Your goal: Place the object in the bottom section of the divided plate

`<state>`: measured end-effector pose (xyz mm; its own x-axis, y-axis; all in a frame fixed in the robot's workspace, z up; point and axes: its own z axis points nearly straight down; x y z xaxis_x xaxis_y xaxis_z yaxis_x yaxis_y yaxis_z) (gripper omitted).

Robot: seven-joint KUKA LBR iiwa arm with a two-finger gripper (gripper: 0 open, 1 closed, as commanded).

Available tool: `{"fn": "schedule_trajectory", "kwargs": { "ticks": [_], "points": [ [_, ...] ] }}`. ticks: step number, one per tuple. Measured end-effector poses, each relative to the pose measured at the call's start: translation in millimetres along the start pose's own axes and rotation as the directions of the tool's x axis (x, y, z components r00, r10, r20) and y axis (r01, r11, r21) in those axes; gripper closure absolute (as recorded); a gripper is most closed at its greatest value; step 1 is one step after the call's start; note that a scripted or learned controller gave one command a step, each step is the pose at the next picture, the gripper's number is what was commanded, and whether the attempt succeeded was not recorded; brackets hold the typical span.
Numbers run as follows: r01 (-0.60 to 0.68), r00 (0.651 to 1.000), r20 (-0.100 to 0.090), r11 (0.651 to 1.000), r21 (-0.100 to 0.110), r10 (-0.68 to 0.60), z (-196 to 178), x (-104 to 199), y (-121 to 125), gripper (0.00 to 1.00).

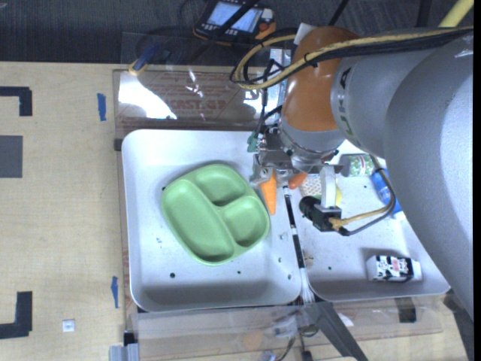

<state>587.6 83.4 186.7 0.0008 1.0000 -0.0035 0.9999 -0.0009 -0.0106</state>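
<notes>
Wooden tabletop (pixel 60 201) is carrying two white bins; the green divided plate (pixel 216 213) is lying in the left bin (pixel 150 277). Claw (pixel 267 180) is hanging at the plate's right rim, gripping an orange carrot (pixel 269 194) pointing down.

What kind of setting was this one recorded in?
Probably a robotics lab test bench: white bins on a wooden top with blue tape marks, loose cables, and a handheld controller behind.

Wooden bench (pixel 60 201) bears two white bins (pixel 150 156) (side by side).
</notes>
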Motion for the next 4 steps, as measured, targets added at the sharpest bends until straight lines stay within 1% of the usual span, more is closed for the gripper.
{"fn": "schedule_trajectory", "kwargs": {
  "ticks": [1, 2, 3, 4],
  "points": [
    [0.011, 1.0, -0.005, 1.0, -0.023, -0.011, 70, 69, -22, 1.0],
    [0.008, 1.0, 0.0, 1.0, -0.022, -0.008, 71, 65, -22, 0.0],
    [0.101, 0.995, -0.001, 0.995, -0.007, -0.101, -15, 60, -64, 0.0],
    [0.275, 0.962, 0.0, 0.962, -0.009, -0.275, 33, 78, -14, 0.0]
  ]
}}
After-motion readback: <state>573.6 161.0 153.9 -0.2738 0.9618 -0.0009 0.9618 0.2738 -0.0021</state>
